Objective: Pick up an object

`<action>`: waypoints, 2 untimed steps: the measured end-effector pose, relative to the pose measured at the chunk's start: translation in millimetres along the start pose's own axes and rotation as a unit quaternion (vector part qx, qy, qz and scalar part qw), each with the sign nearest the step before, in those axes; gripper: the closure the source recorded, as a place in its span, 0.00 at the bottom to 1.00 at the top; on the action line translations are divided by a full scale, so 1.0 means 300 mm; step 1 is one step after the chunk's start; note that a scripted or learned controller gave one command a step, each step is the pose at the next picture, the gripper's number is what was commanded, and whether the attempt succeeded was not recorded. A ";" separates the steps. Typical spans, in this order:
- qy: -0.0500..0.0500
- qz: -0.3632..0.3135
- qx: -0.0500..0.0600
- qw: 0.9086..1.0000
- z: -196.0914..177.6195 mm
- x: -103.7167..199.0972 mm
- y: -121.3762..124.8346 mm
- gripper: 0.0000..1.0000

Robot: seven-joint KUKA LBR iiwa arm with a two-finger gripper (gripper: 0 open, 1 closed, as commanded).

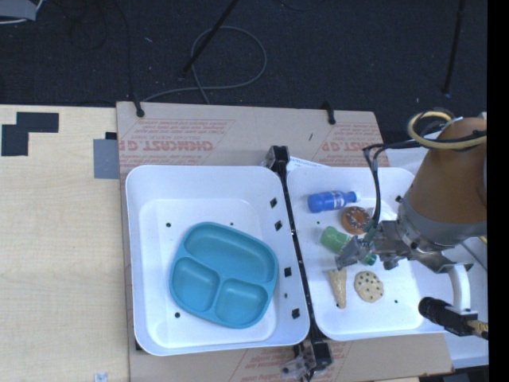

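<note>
- Lying nearest, at the bottom of the frame: cardboard sheet (262,363) under both bins, with a small dark clamp (306,362) at its lower edge, on the pale wooden bench (56,237).
- Filling the lower left: left white bin (151,189), holding a blue three-compartment plate (224,274), tilted slightly, with the two small wells toward the bottom.
- Resting in the lower part of the right white bin (382,321): a round speckled cookie (368,286) and, just left of it, a pale cone-shaped piece (339,287) with the point downward.
- Hovering just above those two, mid-right: gripper (358,253), low in the bin beside a green cylinder (335,238); fingers too dark and cluttered to tell whether apart or together, and nothing clearly seen between them.
- Sitting above the gripper: a round brown pastry-like piece (355,218), then a blue bottle with a white cap (332,200) lying on its side.
- Reaching in from the right edge: grey arm with orange band (449,181), with a black cable looped over it.
- Stretching across the top: dark floor (238,38) with loose cables.
</note>
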State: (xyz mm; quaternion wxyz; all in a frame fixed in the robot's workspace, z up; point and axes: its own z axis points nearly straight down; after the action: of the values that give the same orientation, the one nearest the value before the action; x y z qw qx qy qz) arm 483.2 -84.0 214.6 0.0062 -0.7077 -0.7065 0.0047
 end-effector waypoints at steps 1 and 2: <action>-0.001 -0.001 -0.005 1.000 -0.018 -0.001 0.008 0.00; 0.000 -0.001 -0.002 1.000 0.189 -0.019 0.014 0.00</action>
State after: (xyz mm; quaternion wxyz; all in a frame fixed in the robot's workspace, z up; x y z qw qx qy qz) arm 486.4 -89.7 157.8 0.0044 -0.7073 -0.7069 0.0030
